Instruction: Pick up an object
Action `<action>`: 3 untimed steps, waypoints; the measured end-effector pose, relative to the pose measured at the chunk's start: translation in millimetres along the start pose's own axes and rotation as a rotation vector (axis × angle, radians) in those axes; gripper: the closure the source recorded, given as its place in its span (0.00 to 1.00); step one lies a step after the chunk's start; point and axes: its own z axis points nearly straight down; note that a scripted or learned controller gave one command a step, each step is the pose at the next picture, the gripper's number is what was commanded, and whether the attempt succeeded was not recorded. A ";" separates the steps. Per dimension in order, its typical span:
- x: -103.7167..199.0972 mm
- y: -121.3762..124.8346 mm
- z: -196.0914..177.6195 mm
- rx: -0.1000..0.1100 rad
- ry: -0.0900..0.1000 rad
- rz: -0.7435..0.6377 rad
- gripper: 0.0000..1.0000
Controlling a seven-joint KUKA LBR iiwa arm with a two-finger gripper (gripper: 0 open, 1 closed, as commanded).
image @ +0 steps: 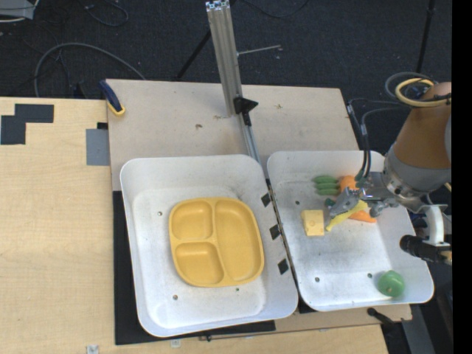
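The right bin (343,271) holds several small objects. A pale yellow block (314,223) lies near its middle, and a green elongated piece (324,184) lies at the back. An orange piece (361,214) sits beside them, and a green ball (390,283) rests in the front right corner. My gripper (345,206) reaches in from the right and hangs low over the bin. It is just right of the yellow block and over the orange piece, partly hiding it.
The left bin (147,198) holds a yellow divided plate (216,240). A metal post (223,57) rises behind the bins. Black clips (274,231) mark the seam between the two bins. Cables lie on the dark floor at the back.
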 end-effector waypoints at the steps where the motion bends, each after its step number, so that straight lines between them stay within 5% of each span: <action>1: 0.4 -0.2 63.5 -0.002 0.000 0.000 0.00; 2: -1.0 -0.6 51.5 -0.002 -0.001 0.004 1.00; 3: -4.8 2.5 -9.9 -0.009 -0.003 -0.001 1.00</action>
